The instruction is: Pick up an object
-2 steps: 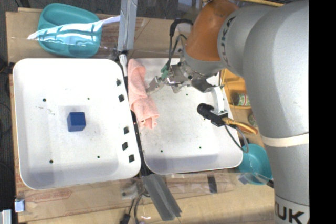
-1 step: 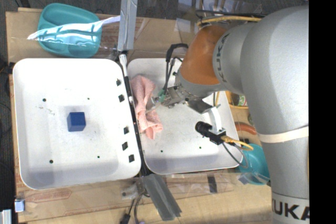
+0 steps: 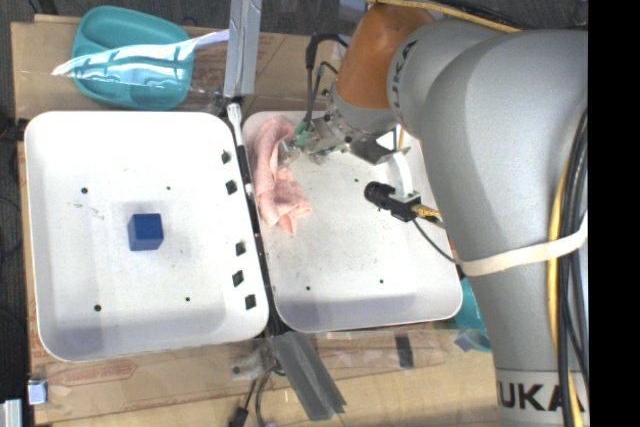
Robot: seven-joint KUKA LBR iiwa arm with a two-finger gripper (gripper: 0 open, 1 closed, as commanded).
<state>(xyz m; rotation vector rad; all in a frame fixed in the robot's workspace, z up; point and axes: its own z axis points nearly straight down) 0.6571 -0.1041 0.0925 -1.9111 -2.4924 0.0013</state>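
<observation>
Pink cloth [image 3: 275, 177], arm [image 3: 470, 115] bent low beside it

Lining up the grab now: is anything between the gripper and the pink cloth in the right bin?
Nothing visible. The gripper sits right beside the pink cloth near the right bin's far left corner.

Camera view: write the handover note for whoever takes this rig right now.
Claw: low in the right bin, near its upper left corner, beside the pink cloth; finger state unclear.
Things: the pink cloth lies crumpled along the right bin's left wall; the blue cube sits alone in the left bin.
Done: nothing seen lifted.
Left: grasp and raise an object; the cloth is nearest.
</observation>
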